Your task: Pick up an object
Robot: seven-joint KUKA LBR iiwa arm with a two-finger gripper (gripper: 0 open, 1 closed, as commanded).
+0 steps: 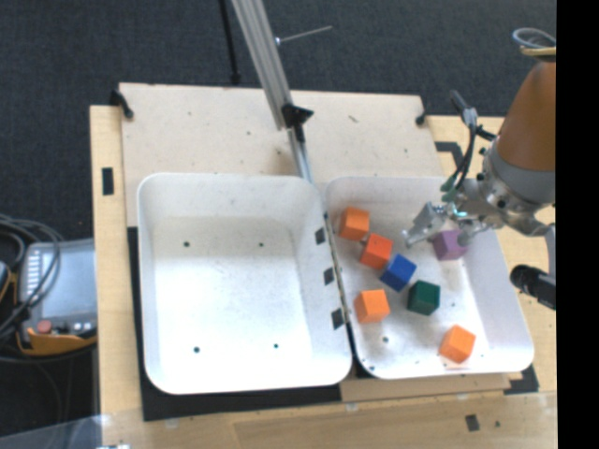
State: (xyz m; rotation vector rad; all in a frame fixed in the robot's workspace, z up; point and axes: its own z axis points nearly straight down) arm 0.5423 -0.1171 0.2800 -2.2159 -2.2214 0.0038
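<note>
The right bin (496, 288) holds several small cubes. An orange cube (354, 223) lies near its left wall, with a red-orange cube (377, 250) and a blue cube (399, 271) just below it. A green cube (424, 297), another orange cube (372, 305) and a third orange cube (457, 342) lie nearer the front. My gripper (445, 224) hangs over the upper right part of this bin. A purple cube (450, 245) sits directly under it, partly covered by it.
The left bin (150, 251) stands beside the right one, the two sharing a middle wall. A slanted metal rail (267, 54) rises from the back of the bench. A grey device with cables (56, 293) sits off the bench at the left.
</note>
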